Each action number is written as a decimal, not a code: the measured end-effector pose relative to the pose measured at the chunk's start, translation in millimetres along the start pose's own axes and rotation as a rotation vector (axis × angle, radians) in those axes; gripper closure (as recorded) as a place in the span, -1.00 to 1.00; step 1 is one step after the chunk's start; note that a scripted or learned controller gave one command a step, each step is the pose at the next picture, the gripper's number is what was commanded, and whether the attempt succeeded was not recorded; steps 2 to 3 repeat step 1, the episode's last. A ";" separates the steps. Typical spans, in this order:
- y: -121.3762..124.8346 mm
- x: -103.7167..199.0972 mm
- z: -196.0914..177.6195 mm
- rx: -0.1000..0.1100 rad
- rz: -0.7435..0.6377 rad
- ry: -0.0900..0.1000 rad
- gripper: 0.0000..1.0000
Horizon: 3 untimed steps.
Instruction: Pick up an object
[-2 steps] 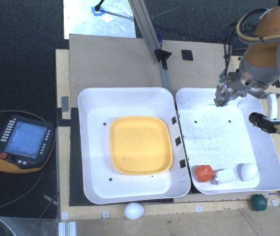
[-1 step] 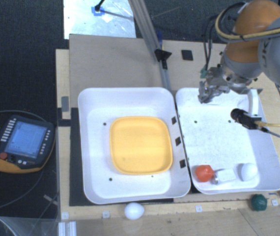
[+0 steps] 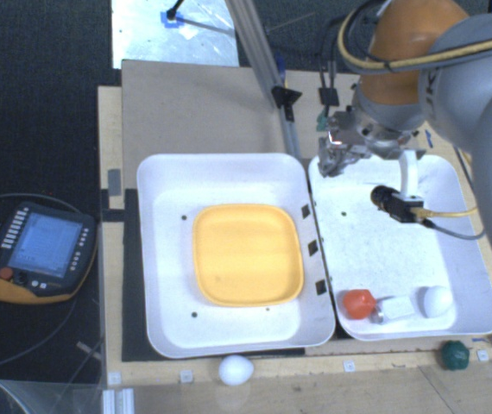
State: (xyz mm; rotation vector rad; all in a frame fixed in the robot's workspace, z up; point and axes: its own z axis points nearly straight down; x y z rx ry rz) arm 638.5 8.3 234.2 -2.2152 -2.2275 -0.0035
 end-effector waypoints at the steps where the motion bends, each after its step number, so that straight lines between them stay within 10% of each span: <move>1: 2.6 43.8 -4.0 0.000 0.001 0.000 1.00; 3: 2.6 43.8 -4.0 0.000 0.001 0.000 1.00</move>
